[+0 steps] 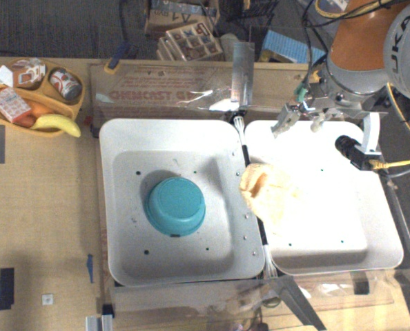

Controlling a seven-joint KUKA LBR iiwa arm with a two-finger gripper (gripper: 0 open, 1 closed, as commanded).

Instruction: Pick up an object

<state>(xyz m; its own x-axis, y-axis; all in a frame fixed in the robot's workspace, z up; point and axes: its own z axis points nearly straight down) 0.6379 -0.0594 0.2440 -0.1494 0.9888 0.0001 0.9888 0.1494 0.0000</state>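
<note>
Two white bins on the counter (pixel 46 205). Left bin (pixel 122 143) holds a teal bowl (pixel 176 205), upside down, near its middle. Right bin (pixel 343 226) has a pale yellow cloth (pixel 266 192) bunched at its left wall, one fold touching the divide between the bins.

The hand (pixel 301 119) hangs over the upper edge of the right bin, upper right of frame. Fingers (pixel 286 120) look spread, nothing between them.

Judgement: approach step, target not yet committed. The cloth is the nearer and softer pick. Come straight down on its raised fold, clear of the bin wall, and pinch deep before lifting. The bowl's smooth dome likely slips from a narrow two-finger grip.

Clutter tray (pixel 32 98) at upper left, well apart.
</note>
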